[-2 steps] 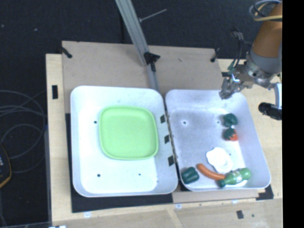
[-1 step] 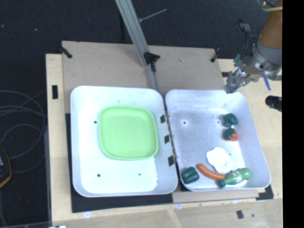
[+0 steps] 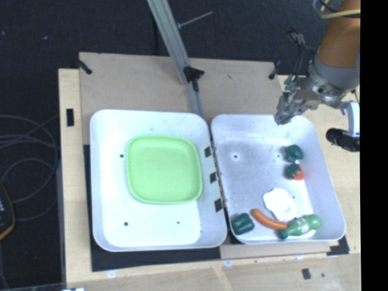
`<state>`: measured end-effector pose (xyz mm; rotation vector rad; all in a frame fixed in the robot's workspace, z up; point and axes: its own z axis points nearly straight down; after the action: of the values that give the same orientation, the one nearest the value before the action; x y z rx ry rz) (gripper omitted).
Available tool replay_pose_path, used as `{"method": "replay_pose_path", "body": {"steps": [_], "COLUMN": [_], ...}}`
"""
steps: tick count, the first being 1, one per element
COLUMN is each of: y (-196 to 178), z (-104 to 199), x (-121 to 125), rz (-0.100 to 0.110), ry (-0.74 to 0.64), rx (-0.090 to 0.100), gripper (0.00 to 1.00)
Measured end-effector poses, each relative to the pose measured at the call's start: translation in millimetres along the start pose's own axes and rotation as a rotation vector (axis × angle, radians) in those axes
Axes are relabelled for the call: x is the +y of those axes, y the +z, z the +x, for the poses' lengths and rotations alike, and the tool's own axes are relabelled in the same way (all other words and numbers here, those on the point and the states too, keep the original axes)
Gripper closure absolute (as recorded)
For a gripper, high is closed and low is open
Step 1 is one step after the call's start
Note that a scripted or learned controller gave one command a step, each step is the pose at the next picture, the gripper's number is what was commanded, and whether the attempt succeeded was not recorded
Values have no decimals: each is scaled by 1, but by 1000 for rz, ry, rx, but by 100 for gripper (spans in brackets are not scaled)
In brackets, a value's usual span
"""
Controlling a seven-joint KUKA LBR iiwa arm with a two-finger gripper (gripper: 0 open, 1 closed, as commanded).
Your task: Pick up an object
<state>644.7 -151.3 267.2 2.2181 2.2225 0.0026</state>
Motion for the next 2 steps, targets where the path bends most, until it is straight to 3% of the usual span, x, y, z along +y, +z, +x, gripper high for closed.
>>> {"method": "replay_pose_path", "body": {"steps": [2], "y": [-8], "z": [94], "x": [-31], "rz": [1], "ry": [-1], "rx": [1], "gripper": [100]}}
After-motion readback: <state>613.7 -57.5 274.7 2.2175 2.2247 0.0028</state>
